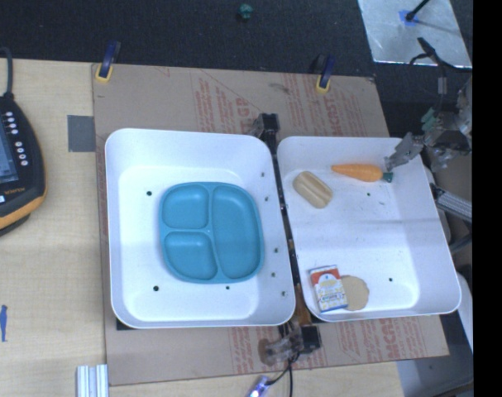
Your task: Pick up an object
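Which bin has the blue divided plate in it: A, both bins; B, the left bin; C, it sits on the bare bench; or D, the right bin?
B: the blue divided plate lies flat in the middle of the left bin, while the right bin holds the carrot, the bread roll and a small packet.
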`<state>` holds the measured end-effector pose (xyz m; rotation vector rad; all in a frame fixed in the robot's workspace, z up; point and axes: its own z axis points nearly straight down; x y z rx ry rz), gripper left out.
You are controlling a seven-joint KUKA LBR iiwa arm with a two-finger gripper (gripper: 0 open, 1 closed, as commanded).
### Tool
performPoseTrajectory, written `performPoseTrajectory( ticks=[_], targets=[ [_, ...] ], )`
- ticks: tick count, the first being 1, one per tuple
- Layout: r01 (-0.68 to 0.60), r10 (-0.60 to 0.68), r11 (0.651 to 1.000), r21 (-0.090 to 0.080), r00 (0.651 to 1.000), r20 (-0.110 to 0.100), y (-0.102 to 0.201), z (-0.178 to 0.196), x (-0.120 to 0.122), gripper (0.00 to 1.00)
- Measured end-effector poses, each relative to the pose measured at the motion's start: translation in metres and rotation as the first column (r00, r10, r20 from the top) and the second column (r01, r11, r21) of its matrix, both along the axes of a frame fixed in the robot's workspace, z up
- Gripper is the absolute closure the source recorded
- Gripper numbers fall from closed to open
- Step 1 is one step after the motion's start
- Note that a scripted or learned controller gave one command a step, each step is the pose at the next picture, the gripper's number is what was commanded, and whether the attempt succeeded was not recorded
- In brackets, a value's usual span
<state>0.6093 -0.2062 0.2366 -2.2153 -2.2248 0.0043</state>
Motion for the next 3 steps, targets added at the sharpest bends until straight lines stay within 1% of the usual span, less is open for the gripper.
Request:
performPoseTrajectory(
  ticks=[1,2,3],
  targets=[
    [-0.001,0.001,1.000,-0.001,1.000,-0.001,0.027,-0.058,0.042,0.00],
    [-0.002,0.002,1.000,0.000,1.000,-0.002,0.078,-0.101,0.047,0.00],
    [-0.002,0.002,1.000,-0.001,1.000,0.001,0.093,-0.144,0.047,0.00]
  ],
)
